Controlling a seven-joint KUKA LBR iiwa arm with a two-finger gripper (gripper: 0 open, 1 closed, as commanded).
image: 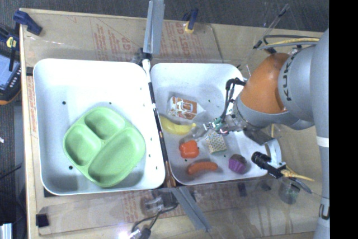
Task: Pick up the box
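The gripper point(210, 127) hovers just right of the banana point(177, 127), below the box point(183, 107); I cannot tell its state.

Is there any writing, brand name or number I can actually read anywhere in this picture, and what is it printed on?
"KU": grey letters running up the arm, cut off beyond that.
Orange and white print on the box: too small and blurred to read.
Faint red printing along the cardboard under the bins: too faint to read.
Dark device at the left edge: nothing legible.
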